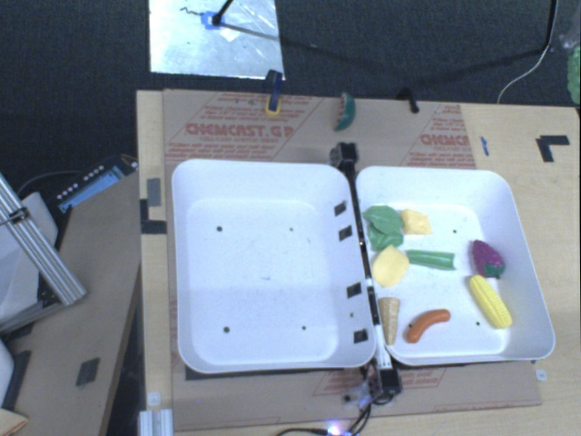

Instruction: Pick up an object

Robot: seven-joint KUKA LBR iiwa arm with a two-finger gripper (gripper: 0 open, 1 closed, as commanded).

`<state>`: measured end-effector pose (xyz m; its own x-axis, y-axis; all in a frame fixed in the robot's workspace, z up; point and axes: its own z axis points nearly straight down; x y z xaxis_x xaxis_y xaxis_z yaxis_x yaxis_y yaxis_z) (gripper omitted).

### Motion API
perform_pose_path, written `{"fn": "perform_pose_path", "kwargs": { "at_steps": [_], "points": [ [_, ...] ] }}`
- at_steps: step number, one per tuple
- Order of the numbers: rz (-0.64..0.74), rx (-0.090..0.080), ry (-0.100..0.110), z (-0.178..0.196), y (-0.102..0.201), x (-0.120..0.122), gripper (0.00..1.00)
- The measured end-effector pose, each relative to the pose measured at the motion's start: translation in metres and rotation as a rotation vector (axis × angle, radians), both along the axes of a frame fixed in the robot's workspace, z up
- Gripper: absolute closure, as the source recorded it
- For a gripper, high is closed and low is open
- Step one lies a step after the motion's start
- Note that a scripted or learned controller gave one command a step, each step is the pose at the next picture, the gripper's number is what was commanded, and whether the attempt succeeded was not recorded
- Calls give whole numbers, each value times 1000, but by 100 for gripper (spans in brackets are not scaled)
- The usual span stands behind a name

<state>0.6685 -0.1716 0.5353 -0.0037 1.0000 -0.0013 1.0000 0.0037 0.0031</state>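
Down at the near edge of the right bin (522,243) sit a sausage (427,325) and a cone (389,319), with the corn (490,301) just beside them, long axis running toward the far-left. Since the arm comes in from the right, the corn and purple eggplant (487,258) look like the closest grabs. Gripper state: honestly can't tell.

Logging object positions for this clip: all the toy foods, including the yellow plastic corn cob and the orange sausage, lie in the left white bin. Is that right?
Not quite. The camera view shows the yellow plastic corn cob, the orange sausage and the other toy foods in the right white bin, not the left white bin.
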Motion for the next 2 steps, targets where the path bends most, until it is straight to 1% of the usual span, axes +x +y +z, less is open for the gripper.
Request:
{"fn": "perform_pose_path", "kwargs": {
  "at_steps": [2],
  "points": [
    [0, 0, 1, 0, 24, 0, 100]
  ]
}}
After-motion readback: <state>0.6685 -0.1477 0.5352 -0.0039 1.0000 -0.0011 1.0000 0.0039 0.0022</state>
